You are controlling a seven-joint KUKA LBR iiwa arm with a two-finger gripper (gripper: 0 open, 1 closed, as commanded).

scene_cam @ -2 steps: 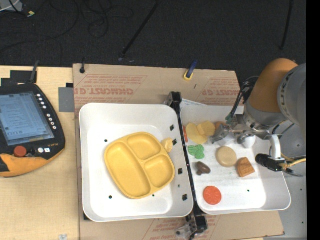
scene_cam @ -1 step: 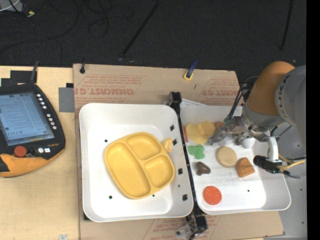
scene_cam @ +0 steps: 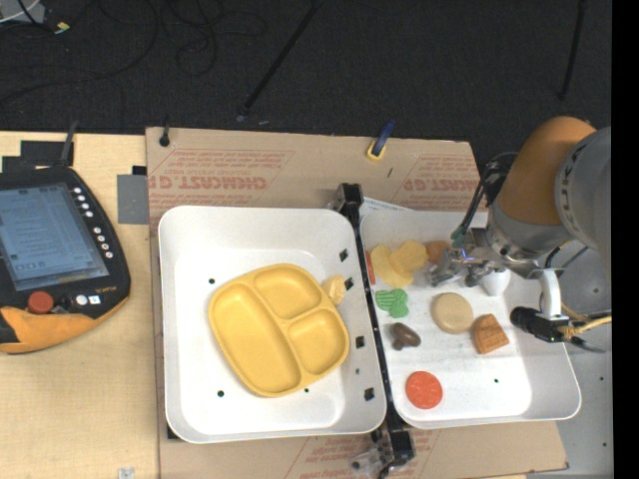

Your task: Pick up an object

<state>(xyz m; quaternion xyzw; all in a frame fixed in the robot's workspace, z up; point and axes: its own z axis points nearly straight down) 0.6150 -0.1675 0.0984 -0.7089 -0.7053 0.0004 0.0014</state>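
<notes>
The gripper (scene_cam: pixel 467 263) sits low at the far edge of the right bin (scene_cam: pixel 544 392), hanging from the grey arm with its orange band (scene_cam: pixel 544 168) that reaches in from the right. Whether it is parted or pressed together I cannot tell; the metal parts there blur into one another, and nothing is plainly pinched in it. The nearest candidate for a pick is the round beige piece (scene_cam: pixel 452 312), which lies just toward the near side of the gripper and a touch to its left as the camera sees it, close but apart from it. Being round, it has no long axis to line up with, so the approach angle matters little; the move turns on a short shift toward the near rim and a descent. Just beside it on the right lies a brown wedge-shaped piece (scene_cam: pixel 489 333), and a yellow lumpy piece (scene_cam: pixel 397 262) lies on the left of the gripper, near the divider. Farther off are a green ridged piece (scene_cam: pixel 390 302), a small dark brown piece (scene_cam: pixel 404 336) and a red disc (scene_cam: pixel 424 389) near the front rim. The left bin (scene_cam: pixel 190 367) holds a yellow compartment tray (scene_cam: pixel 279 327), well apart from the gripper.
</notes>
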